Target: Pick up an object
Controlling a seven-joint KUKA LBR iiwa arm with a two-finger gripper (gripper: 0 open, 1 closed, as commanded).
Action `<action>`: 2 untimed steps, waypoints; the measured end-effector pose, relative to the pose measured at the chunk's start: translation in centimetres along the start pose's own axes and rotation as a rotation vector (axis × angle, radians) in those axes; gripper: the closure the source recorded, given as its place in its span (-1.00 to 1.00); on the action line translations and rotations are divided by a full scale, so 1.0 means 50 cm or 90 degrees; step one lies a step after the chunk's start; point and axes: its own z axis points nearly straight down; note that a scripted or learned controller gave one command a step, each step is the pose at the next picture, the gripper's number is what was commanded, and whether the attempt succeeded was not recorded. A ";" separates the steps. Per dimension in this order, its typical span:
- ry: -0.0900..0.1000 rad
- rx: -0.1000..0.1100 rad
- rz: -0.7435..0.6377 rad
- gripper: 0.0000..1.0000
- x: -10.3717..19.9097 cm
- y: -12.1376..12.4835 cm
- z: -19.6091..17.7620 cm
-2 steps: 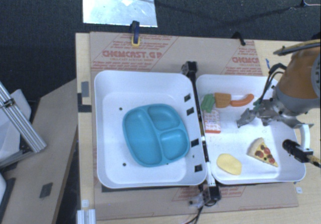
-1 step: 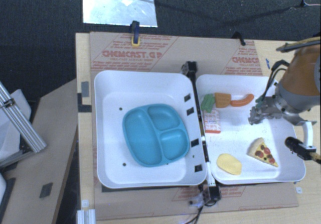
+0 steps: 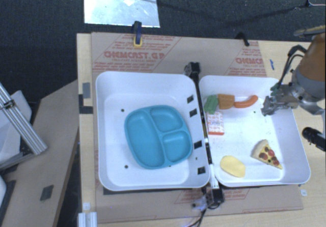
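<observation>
The pizza slice lies in the right bin, below my jaws and apart from them. A hot dog lies just left, the blue tray farther left. Whether my jaws are released or clenched, I cannot tell.

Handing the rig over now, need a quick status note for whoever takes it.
Gripper: over the right bin, near its far right side, nothing seen between its fingers.
Right bin items: pizza slice, yellow piece, carrot, sausage, green piece, red-and-white packet.
Left bin: blue divided plate.
Done: nothing picked yet. Left: grasp and lift one item.
</observation>
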 end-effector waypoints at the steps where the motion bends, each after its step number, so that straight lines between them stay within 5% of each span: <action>1: 0.000 0.001 0.000 1.00 -0.014 0.012 -0.093; 2: 0.000 0.001 -0.001 1.00 -0.015 0.015 -0.176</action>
